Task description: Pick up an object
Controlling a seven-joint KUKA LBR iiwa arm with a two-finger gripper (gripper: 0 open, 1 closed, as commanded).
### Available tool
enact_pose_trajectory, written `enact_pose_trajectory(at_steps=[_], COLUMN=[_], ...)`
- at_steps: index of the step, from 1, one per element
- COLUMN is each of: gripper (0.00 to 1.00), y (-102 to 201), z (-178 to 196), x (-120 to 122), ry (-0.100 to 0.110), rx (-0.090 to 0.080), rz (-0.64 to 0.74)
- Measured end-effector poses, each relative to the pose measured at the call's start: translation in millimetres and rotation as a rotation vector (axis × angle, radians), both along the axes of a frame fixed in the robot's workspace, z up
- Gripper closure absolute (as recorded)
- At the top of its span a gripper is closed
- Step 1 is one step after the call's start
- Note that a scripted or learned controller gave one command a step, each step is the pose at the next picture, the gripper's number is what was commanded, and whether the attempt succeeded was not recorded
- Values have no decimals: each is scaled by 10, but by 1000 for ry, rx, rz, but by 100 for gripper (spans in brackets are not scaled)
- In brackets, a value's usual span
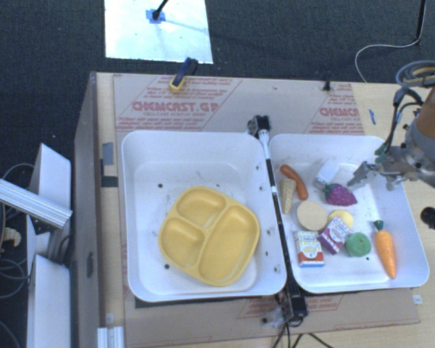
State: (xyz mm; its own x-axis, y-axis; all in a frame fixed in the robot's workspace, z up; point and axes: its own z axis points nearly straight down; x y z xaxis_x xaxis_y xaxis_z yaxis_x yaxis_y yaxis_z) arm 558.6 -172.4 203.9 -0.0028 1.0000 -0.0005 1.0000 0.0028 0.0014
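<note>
Several toy foods lie in the right bin (413, 227): an orange-red sausage (294, 182), a cone (286, 194), a white block (326, 171), a purple berry (340, 194), a beige disc (312, 214), a lemon (342, 217), a small carton (309, 248), a purple packet (333, 235), a green ball (358, 244) and a carrot (386, 249). My gripper (375, 177) hangs over the bin's far right part, just right of the purple berry. It is open, with nothing between its fingers.
The left bin (141, 194) holds a yellow divided plate (210, 234). A thin divider (274, 194) runs between the bins. A yellow-and-blue clip (181, 75) lies on the cardboard behind them. Cables (391, 49) hang at the upper right.
</note>
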Motion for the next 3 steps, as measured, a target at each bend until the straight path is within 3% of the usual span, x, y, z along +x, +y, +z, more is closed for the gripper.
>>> enact_pose_trajectory(at_steps=[1,2,3], gripper=[0,100,100], y=[236,234,780], z=[-1195,-1087,192], x=[363,370,62], ry=[-1,-3,-5], rx=[0,0,0], rz=[1,2,2])
